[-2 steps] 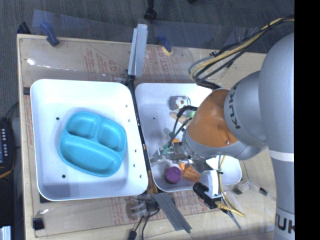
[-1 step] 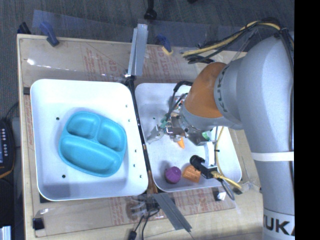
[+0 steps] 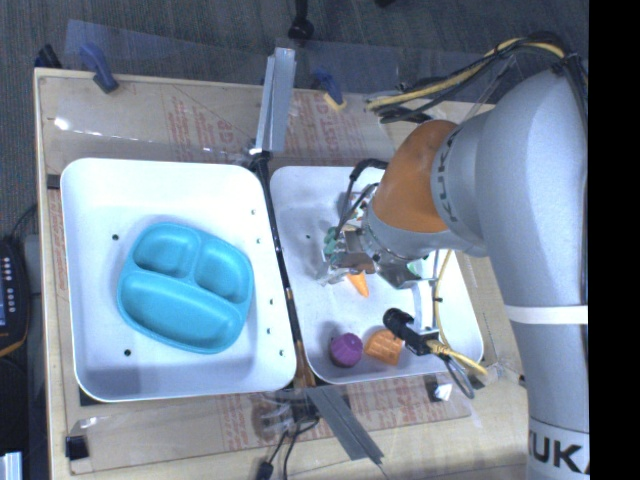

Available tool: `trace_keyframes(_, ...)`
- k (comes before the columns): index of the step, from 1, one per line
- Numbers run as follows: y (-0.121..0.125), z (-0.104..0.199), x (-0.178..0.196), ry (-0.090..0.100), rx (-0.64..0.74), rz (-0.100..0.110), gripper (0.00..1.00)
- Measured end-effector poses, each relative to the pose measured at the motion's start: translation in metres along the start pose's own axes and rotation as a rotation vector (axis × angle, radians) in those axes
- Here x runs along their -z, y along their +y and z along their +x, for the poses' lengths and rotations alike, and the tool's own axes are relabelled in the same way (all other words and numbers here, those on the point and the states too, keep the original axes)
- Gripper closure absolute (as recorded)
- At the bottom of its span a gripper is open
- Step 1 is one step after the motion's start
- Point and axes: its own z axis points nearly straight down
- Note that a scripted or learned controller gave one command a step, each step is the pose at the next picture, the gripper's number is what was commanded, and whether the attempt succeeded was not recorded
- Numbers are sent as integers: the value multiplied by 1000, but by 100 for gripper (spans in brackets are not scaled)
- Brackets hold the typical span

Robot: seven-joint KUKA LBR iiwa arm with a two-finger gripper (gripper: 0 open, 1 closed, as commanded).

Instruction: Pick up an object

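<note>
Table [image 3: 150, 118], pale board on a dark floor, carrying two white bins side by side.
Left bin [image 3: 80, 268]: one blue divided tray [image 3: 185, 286], lying flat near the middle.
Right bin [image 3: 300, 198]: small orange wedge [image 3: 359, 285] near the centre; purple ball [image 3: 346, 349] and orange lump [image 3: 383, 347] close together by the near wall.
Arm [image 3: 530, 168]: reaching in over the right bin.
Claw [image 3: 345, 256]: low, just above the orange wedge, perhaps touching it. You cannot tell whether it is wide or narrow, because the wrist hides it.
Likeliest pick: the wedge.
Advice: centre the claw over its thicker end, descend straight, close fully, then lift slowly. Confirm the piece rises with it before you count a grasp.
</note>
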Motion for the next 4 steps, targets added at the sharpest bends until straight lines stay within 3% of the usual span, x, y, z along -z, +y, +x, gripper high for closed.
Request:
trace_keyframes(1, 49, -50, -9, 0, -4, -4, 100)
trace_keyframes(2, 96, -79, 7, -1, 1, -6, 100)
trace_keyframes(3, 106, -26, 97, -2, -1, -7, 100)
trace_keyframes(4, 105, -55, -9, -1, -3, -2, 100)
